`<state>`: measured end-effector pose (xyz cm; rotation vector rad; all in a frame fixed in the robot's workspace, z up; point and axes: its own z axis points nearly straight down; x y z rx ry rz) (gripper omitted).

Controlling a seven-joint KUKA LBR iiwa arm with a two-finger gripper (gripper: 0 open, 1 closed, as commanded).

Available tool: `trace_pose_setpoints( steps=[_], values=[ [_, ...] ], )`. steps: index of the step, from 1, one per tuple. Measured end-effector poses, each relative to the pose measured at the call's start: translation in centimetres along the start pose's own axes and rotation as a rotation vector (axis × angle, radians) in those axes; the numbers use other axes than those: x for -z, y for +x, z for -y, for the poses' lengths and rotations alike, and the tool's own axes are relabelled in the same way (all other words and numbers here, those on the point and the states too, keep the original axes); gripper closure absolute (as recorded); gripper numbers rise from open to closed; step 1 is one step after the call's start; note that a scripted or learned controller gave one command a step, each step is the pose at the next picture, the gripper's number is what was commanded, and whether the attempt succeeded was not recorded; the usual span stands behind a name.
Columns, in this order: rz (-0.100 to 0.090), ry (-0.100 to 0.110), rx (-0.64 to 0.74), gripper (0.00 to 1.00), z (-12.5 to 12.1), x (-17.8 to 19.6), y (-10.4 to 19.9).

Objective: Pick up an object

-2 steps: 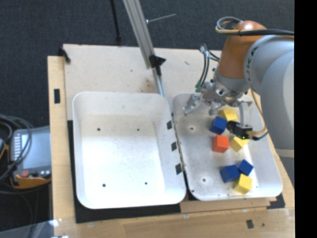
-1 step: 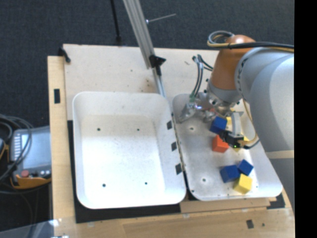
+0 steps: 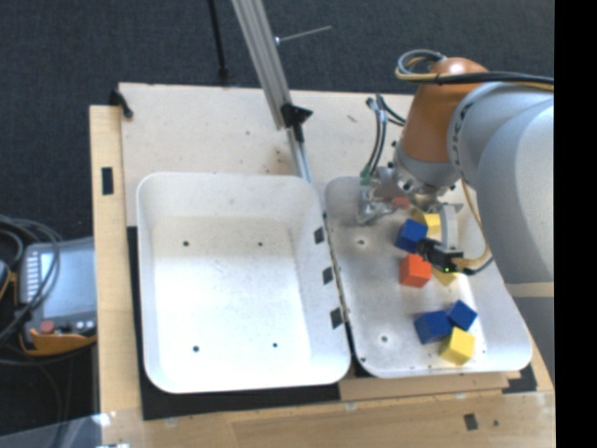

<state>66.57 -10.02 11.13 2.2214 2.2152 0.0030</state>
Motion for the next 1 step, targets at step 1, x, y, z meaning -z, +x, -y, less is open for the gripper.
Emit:
trace_pose_setpoints(
  steps=[1],
  values=[
    [-0.002,-0.002,0.005,1.0,-0.15,4.92,0.79]
  ],
)
